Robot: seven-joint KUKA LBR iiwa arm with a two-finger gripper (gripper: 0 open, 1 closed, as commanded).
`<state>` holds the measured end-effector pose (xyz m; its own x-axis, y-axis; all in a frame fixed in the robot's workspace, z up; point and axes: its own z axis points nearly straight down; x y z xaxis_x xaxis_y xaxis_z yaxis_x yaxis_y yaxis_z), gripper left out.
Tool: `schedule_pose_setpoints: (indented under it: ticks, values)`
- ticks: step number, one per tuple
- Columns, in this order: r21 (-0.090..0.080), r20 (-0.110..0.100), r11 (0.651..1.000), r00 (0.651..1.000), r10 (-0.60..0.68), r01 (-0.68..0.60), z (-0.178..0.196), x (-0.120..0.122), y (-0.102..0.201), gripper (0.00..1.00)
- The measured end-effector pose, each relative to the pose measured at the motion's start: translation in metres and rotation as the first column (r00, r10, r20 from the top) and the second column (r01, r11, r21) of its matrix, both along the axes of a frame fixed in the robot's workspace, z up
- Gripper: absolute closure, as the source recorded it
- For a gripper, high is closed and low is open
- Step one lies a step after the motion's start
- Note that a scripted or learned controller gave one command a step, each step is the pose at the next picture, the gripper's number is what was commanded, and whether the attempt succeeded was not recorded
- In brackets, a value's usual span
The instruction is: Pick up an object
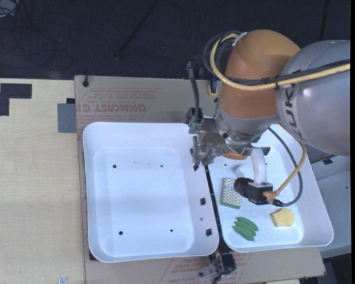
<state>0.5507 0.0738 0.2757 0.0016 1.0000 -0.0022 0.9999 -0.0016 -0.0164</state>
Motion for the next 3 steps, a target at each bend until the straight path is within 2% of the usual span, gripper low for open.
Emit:
schedule_pose_setpoints:
  ticks: [1, 2, 3]
  values:
    - [0.003, 0.024, 1.0, 1.0, -0.001, 0.001, 0.111, -0.041, -0.041, 1.0]
    - [0.001, 0.005, 1.0, 1.0, -0.004, 0.004, 0.034, -0.065, -0.09, 1.0]
    - [0.002, 0.009, 1.0, 1.0, -0.001, 0.001, 0.047, -0.063, -0.088, 1.0]
